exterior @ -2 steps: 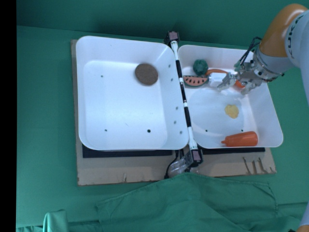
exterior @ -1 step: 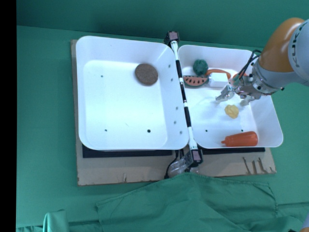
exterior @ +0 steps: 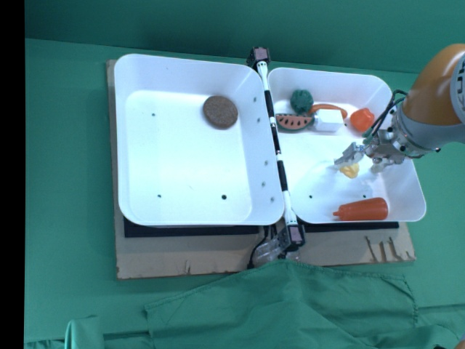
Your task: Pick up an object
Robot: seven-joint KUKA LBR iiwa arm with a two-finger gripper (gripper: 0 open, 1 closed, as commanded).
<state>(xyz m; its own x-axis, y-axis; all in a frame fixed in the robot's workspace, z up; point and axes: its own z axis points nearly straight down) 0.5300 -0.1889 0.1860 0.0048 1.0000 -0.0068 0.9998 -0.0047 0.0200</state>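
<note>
Gripper (exterior: pixel 361 158) over right bin (exterior: pixel 407 195), fingers spread w/ small yellow object (exterior: pixel 350 170) just below/between tips; can't tell if actually gripped. Same bin: orange carrot-like toy (exterior: pixel 361 209) near front, watermelon slice (exterior: pixel 293 121), green broccoli (exterior: pixel 301 99). Brown cookie (exterior: pixel 220 112) in left bin (exterior: pixel 145 195).

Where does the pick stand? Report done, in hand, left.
Done: the pincer is down in the right bin, at the small yellow piece. In hand: closing on it; a grip can't be confirmed. Left: lifting it off the floor.

Claw (exterior: pixel 361 158) over yellow piece (exterior: pixel 350 170) (right bin (exterior: pixel 407 195)), brown disc (exterior: pixel 220 112) left.
</note>
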